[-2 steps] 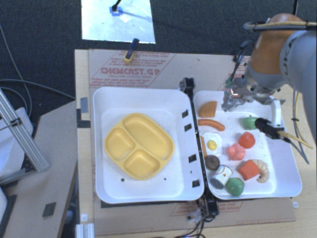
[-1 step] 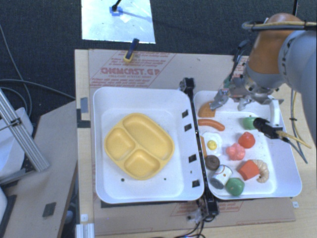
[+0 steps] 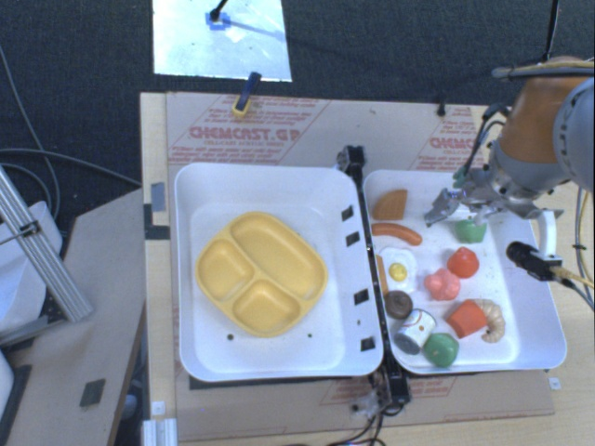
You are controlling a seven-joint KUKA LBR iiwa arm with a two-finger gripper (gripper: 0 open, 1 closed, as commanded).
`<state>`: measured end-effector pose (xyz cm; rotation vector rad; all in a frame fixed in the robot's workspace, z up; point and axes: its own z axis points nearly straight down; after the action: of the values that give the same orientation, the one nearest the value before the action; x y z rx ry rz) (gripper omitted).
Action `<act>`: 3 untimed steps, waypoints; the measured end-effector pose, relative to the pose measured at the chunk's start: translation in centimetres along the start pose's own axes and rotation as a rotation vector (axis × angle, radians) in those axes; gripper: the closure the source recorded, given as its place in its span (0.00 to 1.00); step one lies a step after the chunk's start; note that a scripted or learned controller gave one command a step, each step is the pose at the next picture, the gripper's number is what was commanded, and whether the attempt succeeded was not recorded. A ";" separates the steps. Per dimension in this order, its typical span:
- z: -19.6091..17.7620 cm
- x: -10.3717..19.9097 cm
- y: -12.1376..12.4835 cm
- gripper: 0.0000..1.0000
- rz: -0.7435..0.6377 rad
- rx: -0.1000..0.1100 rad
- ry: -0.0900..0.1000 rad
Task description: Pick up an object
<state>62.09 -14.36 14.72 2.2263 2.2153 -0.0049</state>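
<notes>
The right white bin (image 3: 548,342) holds several toy foods. Among them are a brown wedge (image 3: 391,203), an orange sausage (image 3: 396,234), a fried egg (image 3: 399,271), a red fruit (image 3: 463,263) and a pink piece (image 3: 443,285). Nearer the front lie a brown disc (image 3: 400,304), a white can (image 3: 416,329), a green ball (image 3: 442,349), an orange-red block (image 3: 466,319) and a shrimp (image 3: 495,321). My gripper (image 3: 457,216) hangs open over the bin's far part. A green piece (image 3: 470,232) lies just below its right finger, not between the fingers.
The left white bin (image 3: 214,189) carries a yellow divided plate (image 3: 261,273). A black divider with clips (image 3: 364,249) runs between the bins. The grey arm with its orange band (image 3: 539,119) crosses the right bin's far right corner.
</notes>
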 end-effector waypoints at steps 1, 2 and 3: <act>6.6 -3.3 -2.4 0.00 -0.003 0.003 0.002; 6.3 -4.0 -4.7 0.00 -0.005 0.000 0.003; 5.1 -4.0 -4.4 1.00 -0.006 -0.008 0.001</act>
<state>57.66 -18.34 9.64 2.2162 2.2190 0.0046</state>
